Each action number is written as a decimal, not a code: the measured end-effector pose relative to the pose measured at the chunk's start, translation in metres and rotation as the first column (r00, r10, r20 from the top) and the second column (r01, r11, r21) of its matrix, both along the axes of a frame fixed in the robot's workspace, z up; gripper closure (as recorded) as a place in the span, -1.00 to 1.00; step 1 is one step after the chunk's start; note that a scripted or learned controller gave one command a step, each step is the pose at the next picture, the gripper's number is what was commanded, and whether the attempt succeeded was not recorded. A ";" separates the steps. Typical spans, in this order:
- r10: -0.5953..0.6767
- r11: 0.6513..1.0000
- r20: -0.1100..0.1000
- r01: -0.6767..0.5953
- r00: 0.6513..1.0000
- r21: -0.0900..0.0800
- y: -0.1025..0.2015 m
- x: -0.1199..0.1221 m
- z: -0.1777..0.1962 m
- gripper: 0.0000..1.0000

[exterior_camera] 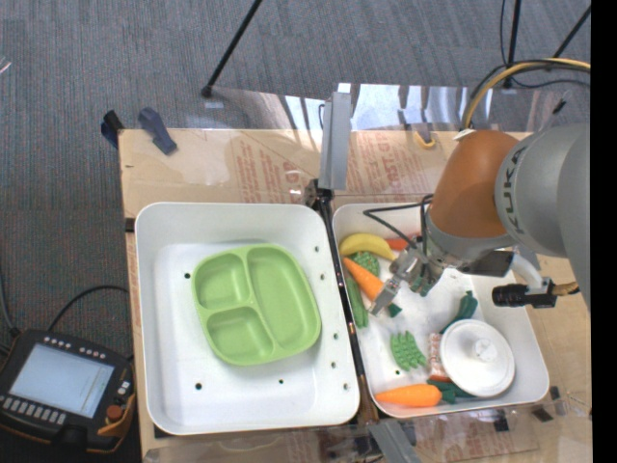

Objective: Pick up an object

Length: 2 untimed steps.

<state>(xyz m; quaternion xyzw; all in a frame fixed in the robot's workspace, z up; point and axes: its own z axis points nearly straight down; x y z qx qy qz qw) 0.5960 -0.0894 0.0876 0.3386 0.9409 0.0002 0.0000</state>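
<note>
My gripper (405, 287) hangs low in the right bin (536, 347), open, with nothing between its fingers. It is just right of an orange carrot (361, 275) and a dark green cucumber (357, 304). A yellow banana (364, 245) lies to its upper left. Nearer the front are a bumpy green vegetable (408, 350), a white lidded bowl (477, 357) and a second carrot (410, 395). A dark green piece (467, 306) lies right of the gripper.
The left bin (164, 374) holds a green three-compartment plate (256, 303). The grey arm with its orange band (472, 196) covers the right bin's far right corner. A teach pendant (63, 386) lies off the bench at lower left.
</note>
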 end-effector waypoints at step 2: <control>0.008 1.000 0.010 -0.008 1.000 0.002 0.077 -0.010 0.105 1.00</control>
